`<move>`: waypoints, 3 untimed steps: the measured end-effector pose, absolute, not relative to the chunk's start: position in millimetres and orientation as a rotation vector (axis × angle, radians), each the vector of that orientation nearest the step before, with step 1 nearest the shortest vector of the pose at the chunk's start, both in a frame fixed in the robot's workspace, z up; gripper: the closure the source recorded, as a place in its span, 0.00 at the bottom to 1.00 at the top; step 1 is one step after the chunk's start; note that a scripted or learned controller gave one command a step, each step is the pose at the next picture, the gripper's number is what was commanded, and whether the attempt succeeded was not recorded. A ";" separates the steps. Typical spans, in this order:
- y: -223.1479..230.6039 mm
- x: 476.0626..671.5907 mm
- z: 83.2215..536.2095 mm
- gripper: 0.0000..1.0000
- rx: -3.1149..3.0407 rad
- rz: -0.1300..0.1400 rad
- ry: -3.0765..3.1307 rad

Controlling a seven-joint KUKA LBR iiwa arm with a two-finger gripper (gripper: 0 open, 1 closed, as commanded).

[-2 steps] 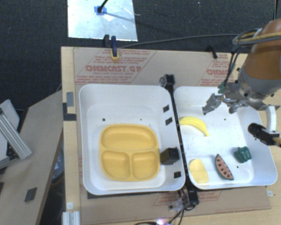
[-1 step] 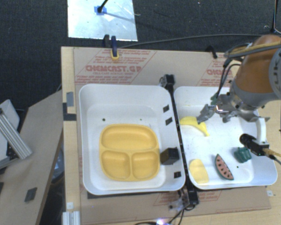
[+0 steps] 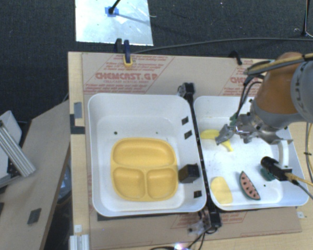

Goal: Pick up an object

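On my screen the gripper [image 3: 224, 136] is low in the right bin [image 3: 235, 107], in its middle part and close to the wall shared with the other bin. I cannot tell how far it is open, and I cannot tell if it has hold of something. Just beside its tip lies a yellow curved piece [image 3: 209, 135]; from this angle they look to be touching, but I am not sure of it.

At the near side of the same bin I see a pale yellow oval piece [image 3: 221, 190], flat on the floor, and near it to the right a watermelon slice [image 3: 249, 186], red with a dark rind. These two are apart from each other and well apart from the gripper.

In the left bin [image 3: 101, 120] a small black block [image 3: 189, 173] sits against the right wall. Just beside it lies a yellow divided plate [image 3: 144, 168], with one long compartment on the far side and two smaller ones on the near side.

Behind the bins, a brown board [image 3: 146, 69] with red print lies under both. A blue and yellow clamp [image 3: 127, 53] grips its far edge. Farther back, a shiny sheet [image 3: 112, 14] lies on the dark floor.
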State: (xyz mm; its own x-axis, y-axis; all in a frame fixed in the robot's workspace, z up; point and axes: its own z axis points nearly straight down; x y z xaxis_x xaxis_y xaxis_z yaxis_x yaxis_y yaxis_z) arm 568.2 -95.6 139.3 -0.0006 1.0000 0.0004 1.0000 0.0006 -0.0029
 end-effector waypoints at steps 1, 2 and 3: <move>-95.1 568.0 87.1 0.00 -2.219 0.002 -2.220; -95.5 569.4 100.5 1.00 -2.223 -0.003 -2.222; -91.5 570.6 144.4 1.00 -2.220 -0.005 -2.229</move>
